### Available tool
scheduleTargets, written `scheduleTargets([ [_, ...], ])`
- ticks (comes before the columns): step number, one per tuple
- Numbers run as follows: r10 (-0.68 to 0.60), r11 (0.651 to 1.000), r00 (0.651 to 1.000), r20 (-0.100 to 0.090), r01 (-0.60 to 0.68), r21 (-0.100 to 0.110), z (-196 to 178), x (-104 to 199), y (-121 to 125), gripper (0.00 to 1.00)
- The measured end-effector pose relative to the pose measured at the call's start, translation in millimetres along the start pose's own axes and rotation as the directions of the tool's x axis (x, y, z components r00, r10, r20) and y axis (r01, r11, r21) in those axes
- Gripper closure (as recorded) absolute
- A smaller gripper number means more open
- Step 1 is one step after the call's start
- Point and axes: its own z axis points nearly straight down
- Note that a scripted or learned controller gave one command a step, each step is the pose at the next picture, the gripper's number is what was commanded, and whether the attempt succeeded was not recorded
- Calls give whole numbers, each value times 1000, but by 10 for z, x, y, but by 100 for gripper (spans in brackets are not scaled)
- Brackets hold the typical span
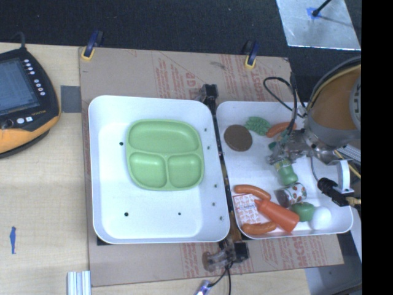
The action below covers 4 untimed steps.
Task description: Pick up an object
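Observation:
The right bin (228,165) holds several toy foods. A brown round cookie (237,137) lies at its back left, with a green leafy piece (258,125) and a small orange carrot (279,128) behind it. My gripper (281,155) hangs low over the middle of this bin, just above a small green piece (287,176). In front lie a dark and white item (293,193), a hot dog (252,191), a red-printed packet (245,209), a big orange carrot (277,213), a green ball (303,211) and a white egg (320,217).
The left bin (104,183) carries a green divided plate (164,153). A teach pendant (21,103) rests on the bench at far left. Clamps (250,53) pin the cardboard mat's back edge. A black cable (279,88) loops behind the right bin.

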Motion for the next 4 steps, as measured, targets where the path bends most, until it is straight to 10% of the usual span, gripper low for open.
scheduleTargets([
  [2, 3, 1000, 1000, -3, -3, -2, -1112, 1426, 166, 100],
  [3, 1, 1000, 1000, -2, -1, -1, -1155, 1763, -393, 100],
  [4, 7, 1000, 1000, -1, -7, -3, -1066, 1169, -325, 100],
])
